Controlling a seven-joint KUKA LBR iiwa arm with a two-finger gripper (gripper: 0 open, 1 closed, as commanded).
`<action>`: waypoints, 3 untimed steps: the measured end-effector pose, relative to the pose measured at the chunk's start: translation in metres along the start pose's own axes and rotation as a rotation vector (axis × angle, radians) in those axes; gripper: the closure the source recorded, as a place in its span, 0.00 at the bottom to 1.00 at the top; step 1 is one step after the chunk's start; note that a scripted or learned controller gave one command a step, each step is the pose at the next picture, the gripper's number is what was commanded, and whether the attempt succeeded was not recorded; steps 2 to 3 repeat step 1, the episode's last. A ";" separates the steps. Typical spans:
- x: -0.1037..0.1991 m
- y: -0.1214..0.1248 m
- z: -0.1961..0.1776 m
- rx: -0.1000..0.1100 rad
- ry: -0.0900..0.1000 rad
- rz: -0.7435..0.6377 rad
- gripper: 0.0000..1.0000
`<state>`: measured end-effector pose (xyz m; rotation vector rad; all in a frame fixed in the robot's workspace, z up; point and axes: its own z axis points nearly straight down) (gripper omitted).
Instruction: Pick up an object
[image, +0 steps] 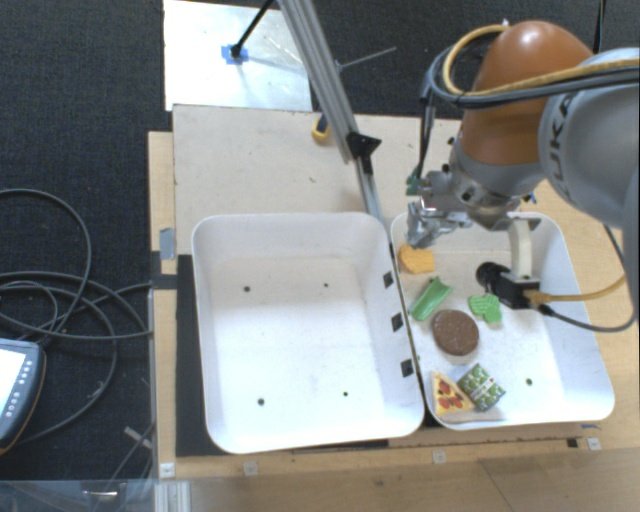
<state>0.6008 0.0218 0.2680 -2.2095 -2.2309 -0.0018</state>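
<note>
tool (425, 232) hanging over right bin (575, 290) far-left corner, just above orange piece (417, 260); cannot tell its opening. green piece (431, 298), brown disc (455, 332), pizza slice (449, 394) lying nearby.

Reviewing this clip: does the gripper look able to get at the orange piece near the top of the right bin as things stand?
Probably yes. The gripper hangs just above the orange piece, which lies apart from the green piece below it. The dividing bin wall close alongside could crowd one finger.
</note>
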 end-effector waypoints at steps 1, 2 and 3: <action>0.043 -0.005 0.019 0.001 0.000 0.000 1.00; 0.043 -0.005 0.019 0.001 0.000 0.000 1.00; 0.043 -0.005 0.019 0.001 0.000 0.000 1.00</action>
